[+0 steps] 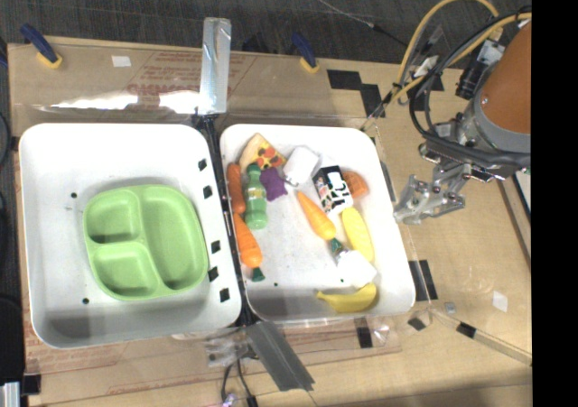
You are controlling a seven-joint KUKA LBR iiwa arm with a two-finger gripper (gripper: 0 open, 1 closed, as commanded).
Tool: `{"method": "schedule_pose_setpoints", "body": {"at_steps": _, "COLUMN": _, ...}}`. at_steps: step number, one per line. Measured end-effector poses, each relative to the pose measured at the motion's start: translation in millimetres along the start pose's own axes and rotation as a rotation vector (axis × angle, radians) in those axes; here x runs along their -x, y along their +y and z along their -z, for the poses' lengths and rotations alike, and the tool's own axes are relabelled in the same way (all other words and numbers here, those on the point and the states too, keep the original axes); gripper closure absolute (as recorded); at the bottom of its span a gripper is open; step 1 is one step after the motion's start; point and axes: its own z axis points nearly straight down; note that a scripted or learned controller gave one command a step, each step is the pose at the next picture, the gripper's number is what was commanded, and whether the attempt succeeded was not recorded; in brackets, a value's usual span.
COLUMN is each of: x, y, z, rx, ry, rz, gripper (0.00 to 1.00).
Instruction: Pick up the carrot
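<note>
Two white bins on the tabletop (pixel 470 288): left bin (pixel 45 180) with one green divided plate (pixel 144 240), right bin (pixel 384 207) with the toy food.

Count in the right bin: two carrots, one banana (pixel 348 299), one green bottle (pixel 256 200), one purple item (pixel 272 180), one yellow piece (pixel 358 231), one black-and-white bottle (pixel 331 189).

Pincer (pixel 430 200) hangs over bare tabletop just outside the right bin's wall, holding nothing; I cannot tell how wide it stands.

Nearer carrot (pixel 315 214) lies left of the pincer, mid-bin, long axis diagonal, green tip toward the near edge. The black-and-white bottle and yellow piece sit between it and the pincer, touching or almost so.

Farther carrot (pixel 248 243) lies along the bin's far-left wall, axis nearly along the wall, green tip toward the near edge, the green bottle just beside it.
</note>
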Motion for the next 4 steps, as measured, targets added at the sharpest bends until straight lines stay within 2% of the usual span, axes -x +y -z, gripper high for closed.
{"method": "schedule_pose_setpoints", "body": {"at_steps": 1, "x": 2, "y": -1, "z": 10, "rx": -0.001, "ry": -0.001, "rz": 0.005, "gripper": 1.00}}
{"method": "schedule_pose_setpoints", "body": {"at_steps": 2, "x": -11, "y": 28, "z": 54, "rx": -0.003, "ry": 0.000, "rz": 0.366, "gripper": 1.00}}
{"method": "schedule_pose_setpoints", "body": {"at_steps": 3, "x": 4, "y": -7, "z": 87, "rx": -0.002, "ry": -0.001, "rz": 0.685, "gripper": 1.00}}
{"method": "schedule_pose_setpoints", "body": {"at_steps": 4, "x": 18, "y": -10, "z": 39, "rx": 0.005, "ry": -0.005, "rz": 1.120, "gripper": 1.00}}
